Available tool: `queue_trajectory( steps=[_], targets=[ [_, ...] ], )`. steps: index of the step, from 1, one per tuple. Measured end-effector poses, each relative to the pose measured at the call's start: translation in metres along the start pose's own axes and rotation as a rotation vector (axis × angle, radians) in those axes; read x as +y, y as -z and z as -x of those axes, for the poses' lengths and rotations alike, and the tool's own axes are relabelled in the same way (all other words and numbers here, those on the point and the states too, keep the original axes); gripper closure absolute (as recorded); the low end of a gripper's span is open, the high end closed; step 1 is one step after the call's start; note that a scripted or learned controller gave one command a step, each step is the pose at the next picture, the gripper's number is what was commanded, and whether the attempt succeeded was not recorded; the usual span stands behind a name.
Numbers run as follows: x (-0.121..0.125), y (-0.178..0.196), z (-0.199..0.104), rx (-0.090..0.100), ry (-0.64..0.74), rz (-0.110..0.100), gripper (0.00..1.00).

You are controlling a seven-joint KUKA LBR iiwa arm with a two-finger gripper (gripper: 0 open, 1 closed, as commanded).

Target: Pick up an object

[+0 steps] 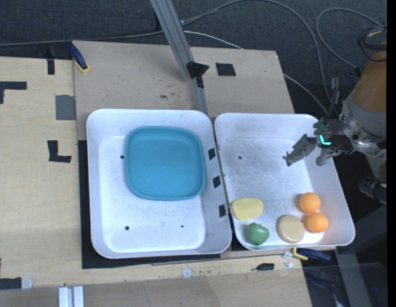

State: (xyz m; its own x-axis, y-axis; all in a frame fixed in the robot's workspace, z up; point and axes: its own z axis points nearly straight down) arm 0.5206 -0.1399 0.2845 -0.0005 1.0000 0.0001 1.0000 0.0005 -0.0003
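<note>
The right bin (261,133) holds several small items along its front edge: a yellow piece (247,208), a green piece (256,234), a beige round piece (290,229) and two orange balls (309,202) (316,222). My gripper (306,157) hangs over the right side of this bin, behind the orange balls and apart from all the items. Its fingers are open with nothing between them.
A blue square plate (164,162) lies in the left bin (102,171). A grey metal pole (178,37) slants up from behind the two bins. Black cables run across the dark floor at the back right.
</note>
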Motion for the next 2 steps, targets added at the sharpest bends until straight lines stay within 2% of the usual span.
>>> queue_trajectory(
  steps=[1, 2],
  targets=[
    [0.0, 0.0, 0.0, 0.0, 0.0, 0.0, 0.0],
    [-0.003, -0.06, -0.007, 0.001, 0.0, -0.005, 0.0]
  ],
)
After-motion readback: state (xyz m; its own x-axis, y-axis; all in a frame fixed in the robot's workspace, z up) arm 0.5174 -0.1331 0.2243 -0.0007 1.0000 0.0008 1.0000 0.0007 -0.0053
